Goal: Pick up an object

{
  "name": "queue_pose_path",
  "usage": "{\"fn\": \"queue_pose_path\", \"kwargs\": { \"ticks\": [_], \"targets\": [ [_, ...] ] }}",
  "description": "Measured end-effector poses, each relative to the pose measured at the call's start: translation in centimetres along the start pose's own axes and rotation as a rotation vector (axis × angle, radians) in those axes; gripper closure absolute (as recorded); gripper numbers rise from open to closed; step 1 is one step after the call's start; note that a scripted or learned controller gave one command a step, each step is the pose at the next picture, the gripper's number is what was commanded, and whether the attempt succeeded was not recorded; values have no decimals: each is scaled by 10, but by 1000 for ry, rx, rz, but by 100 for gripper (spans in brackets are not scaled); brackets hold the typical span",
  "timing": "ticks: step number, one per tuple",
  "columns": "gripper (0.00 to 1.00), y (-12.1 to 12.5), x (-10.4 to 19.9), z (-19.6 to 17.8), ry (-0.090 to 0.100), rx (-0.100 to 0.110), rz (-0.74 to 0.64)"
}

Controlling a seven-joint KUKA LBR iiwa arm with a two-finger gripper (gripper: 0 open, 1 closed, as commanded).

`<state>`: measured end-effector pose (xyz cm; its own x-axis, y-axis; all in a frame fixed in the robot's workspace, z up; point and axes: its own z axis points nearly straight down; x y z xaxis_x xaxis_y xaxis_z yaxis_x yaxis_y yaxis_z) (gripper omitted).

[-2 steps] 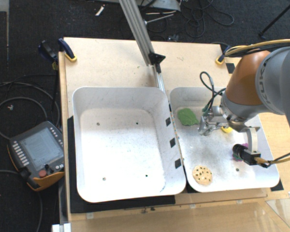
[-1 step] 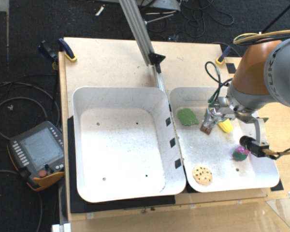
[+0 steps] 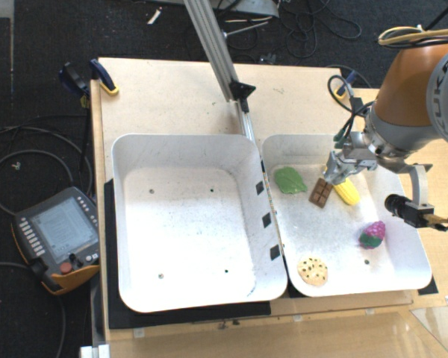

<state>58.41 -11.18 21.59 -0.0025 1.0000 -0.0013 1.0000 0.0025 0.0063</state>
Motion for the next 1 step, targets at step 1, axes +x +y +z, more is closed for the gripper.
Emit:
{"fn": "queue_pose_path", "kwargs": {
  "ticks": [1],
  "targets": [
    [100, 5, 57, -11, 3, 3, -6]
  ]
}}
